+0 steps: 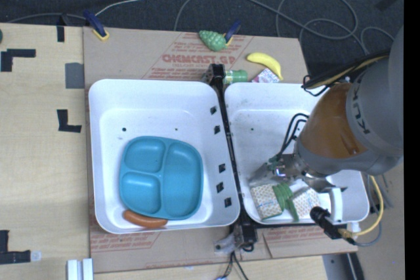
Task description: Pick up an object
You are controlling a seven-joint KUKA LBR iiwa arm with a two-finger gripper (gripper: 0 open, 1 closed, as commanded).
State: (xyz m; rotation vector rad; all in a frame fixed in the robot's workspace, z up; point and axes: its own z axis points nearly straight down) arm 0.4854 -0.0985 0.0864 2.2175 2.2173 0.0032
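The arm (348, 128) reaches in from the right and hangs low over the right bin (262, 108), its wrist bent toward the bin's near corner. The gripper (281, 172) sits just above a small heap there: a pale patterned packet (264, 200), a green piece (284, 197) lying across it, and another pale packet (303, 203) just to the right. Whether the jaws are open or closed I cannot tell; the metal at the tip is a blur against the white floor, and nothing shows plainly between them.

The step in hand looks like the final descent onto this heap. The nearest target is the green piece, touching the packets on both sides. To do it well, the jaws should come down straddling one item only, across its narrow width, not on the overlap. Flat packets lying on the floor give little to bite, so a raised edge or the green piece on top is the better bet. The heap is close to the near wall, so the approach should stay vertical and avoid scraping the rim. A slow lift would show whether anything comes up.

The left bin (111, 108) holds a blue plate (161, 177) and an orange sausage (144, 220) at the plate's near edge, both well apart from the arm. A banana (264, 63) and a green toy (213, 39) lie on the tabletop (39, 141) beyond the bins.
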